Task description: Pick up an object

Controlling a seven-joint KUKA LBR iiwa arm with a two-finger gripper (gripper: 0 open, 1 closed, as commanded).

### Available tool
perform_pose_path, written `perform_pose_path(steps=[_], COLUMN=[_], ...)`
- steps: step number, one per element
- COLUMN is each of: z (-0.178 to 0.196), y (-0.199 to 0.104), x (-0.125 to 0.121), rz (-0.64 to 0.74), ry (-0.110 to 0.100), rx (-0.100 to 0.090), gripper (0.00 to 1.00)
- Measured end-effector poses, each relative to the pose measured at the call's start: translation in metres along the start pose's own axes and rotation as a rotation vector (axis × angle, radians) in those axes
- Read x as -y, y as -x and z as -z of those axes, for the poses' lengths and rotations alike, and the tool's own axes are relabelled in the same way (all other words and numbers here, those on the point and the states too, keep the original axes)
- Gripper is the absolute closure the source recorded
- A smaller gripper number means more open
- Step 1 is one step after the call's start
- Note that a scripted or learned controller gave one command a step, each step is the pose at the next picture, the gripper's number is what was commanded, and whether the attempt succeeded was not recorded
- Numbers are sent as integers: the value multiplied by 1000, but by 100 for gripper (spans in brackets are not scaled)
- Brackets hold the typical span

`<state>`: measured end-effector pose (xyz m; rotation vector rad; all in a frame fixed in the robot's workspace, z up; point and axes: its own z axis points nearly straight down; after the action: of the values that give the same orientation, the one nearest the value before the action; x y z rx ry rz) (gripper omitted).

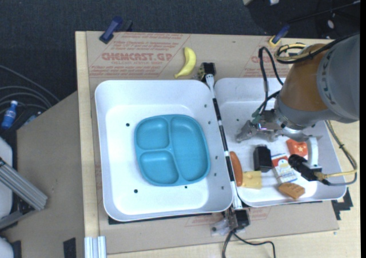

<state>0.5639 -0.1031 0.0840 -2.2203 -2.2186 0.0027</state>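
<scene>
My gripper (248, 131) hangs low over the left middle of the right bin (240, 94), and the grey arm with its orange band comes in from the right. Nothing shows in its grasp. Just below it lies a small black block (262, 158). A reddish sausage (235, 165) rests along the bin's left wall, with a yellow cheese piece (252, 179) beside it. A white and red carton (282, 166), an orange packet (298, 148) and a brown cracker (291, 190) lie toward the bin's front right.
The left bin (114, 108) holds a blue divided plate (171, 149). A yellow banana (186, 62) lies on the bench behind the bins. A blue clamp (110, 30) sits at the bench's back left corner.
</scene>
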Motion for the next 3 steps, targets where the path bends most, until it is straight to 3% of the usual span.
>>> perform_pose_path(steps=[1,2,3], z=[1,11,11], y=[-5,-6,-6], x=[-80,-81,-81], rz=[1,2,2], ry=[4,6,6], rx=[1,2,2], gripper=[0,100,0])
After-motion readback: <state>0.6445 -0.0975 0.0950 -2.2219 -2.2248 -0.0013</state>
